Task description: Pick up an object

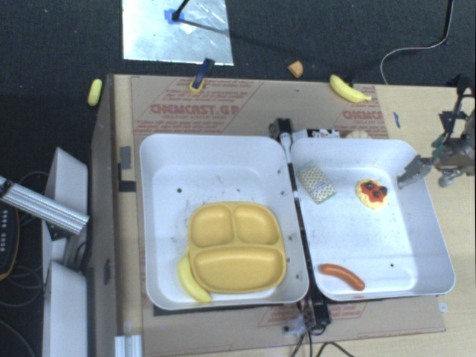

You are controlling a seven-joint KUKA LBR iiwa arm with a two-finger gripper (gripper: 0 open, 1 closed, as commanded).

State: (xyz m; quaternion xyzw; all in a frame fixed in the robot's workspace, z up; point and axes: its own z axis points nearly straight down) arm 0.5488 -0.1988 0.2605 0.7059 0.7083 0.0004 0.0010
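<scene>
Two shallow white bins stand side by side on a brown cardboard sheet [223,108] with red print. The left bin [160,199] holds a yellow divided tray [236,245] in its lower middle part, and a yellow banana [190,280] lies against the lower left edge of this tray, touching it. The right bin [416,262] holds three small things, well apart from each other: a patterned sponge-like block [317,183] in the upper left part, a small toy pizza [372,193] with red and dark toppings in the upper right part, and a toy sausage [342,276] near the lower left part. The gripper [411,173] is at the right edge of the frame, over the upper right rim of the right bin, just beside the pizza but not touching it. Nothing is seen between its parts, and I cannot tell if it is open or closed. On the upper edge of the cardboard lies a second banana [348,89], and a small orange piece [296,68] lies on the dark floor above it.
</scene>
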